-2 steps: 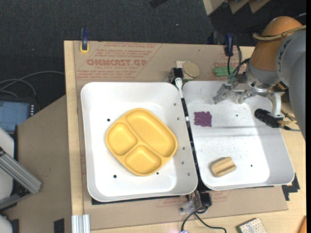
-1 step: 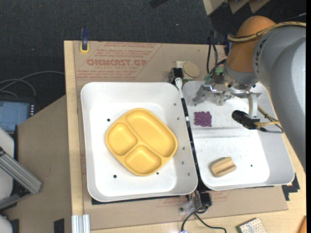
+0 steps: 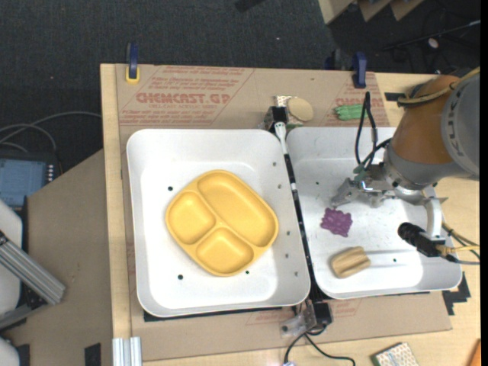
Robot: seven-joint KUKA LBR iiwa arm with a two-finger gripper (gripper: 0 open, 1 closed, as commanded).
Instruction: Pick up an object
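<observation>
Camera view: glossy yellow three-compartment tray [image 3: 221,222], spiky purple toy [image 3: 336,221].

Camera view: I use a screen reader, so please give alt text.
The grey arm's gripper hovers over the right bin near a purple toy and a tan block. The left bin holds a yellow divided tray.

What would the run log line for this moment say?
arm: over right bin | hand: above purple object, nothing visibly held | tan block: near front | left bin: yellow divided tray
</observation>
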